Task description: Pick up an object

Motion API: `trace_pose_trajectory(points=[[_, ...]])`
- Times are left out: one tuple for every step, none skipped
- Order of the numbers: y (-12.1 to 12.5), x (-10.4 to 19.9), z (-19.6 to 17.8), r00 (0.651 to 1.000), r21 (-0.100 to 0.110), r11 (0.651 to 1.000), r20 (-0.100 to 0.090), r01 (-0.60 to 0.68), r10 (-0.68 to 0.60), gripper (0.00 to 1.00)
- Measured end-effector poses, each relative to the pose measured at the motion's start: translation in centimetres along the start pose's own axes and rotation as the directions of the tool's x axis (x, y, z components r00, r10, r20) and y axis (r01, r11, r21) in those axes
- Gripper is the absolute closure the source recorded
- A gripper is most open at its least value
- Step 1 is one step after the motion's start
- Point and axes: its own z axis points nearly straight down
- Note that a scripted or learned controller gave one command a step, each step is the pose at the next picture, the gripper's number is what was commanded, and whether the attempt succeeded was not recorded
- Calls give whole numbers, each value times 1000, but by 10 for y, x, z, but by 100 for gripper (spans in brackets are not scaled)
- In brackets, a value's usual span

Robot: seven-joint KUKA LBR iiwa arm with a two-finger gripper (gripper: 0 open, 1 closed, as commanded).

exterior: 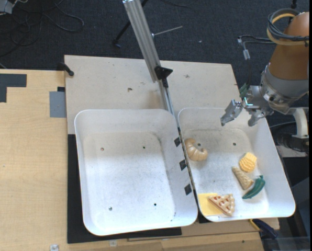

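My gripper [242,116] hangs above the back edge of the right bin [281,163], fingers spread apart with nothing between them. Below it in that bin lie a tan croissant [196,151] near the left wall, a yellow corn piece [247,162], a tan cone-shaped piece [242,178], a green pepper [255,187] and a waffle slice on a yellow wedge [220,203] at the front. The gripper is well apart from all of them.
The left bin [93,124] sits beside the right one, split by a divider with black clips [181,163]. A slanted aluminium rail [145,41] rises behind the bins. Wooden tabletop [25,156] lies to the left.
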Motion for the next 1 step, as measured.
trace_pose_trajectory(points=[[1, 0, -3, 1000, -5, 1000, 1, 0, 0, 0]])
